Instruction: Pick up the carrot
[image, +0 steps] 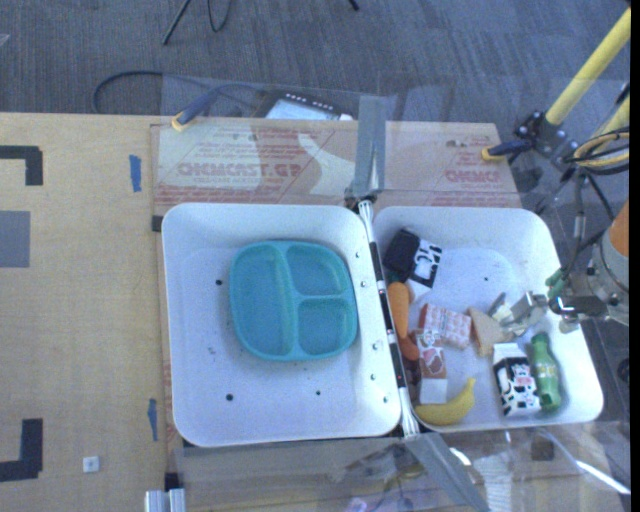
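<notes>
The carrot (400, 310) lies in the right bin (470, 222), hard against its left wall, running lengthwise along that wall with its lighter orange upper part near the bin's middle height and a redder lower end toward the front. Just above it sits a black packet with white markings (414, 258). To the carrot's right, touching or nearly touching it, is a reddish snack wrapper (443, 326), and below that a small brown-and-white box (433, 384). A banana (447, 406) curves along the front edge of the same bin, near the carrot's lower end. Further right lie a tan wedge that may be a slice of bread (485, 330), a black-and-white carton (516, 386) and a green bottle (545, 374) side by side in the front right corner. The end effector (517, 312) reaches in from the right over the right half of this bin, just above the tan wedge and the carton and well apart from the carrot; its metal tips are small and glinting against the white, so whether it is released or clenched cannot be told, and nothing is seen between them. The left bin (190, 330) holds a teal divided plate (294, 300) with three compartments, set near its middle. Both bins rest on a surface (80, 300) of pale wood with black and blue tape marks.
</notes>
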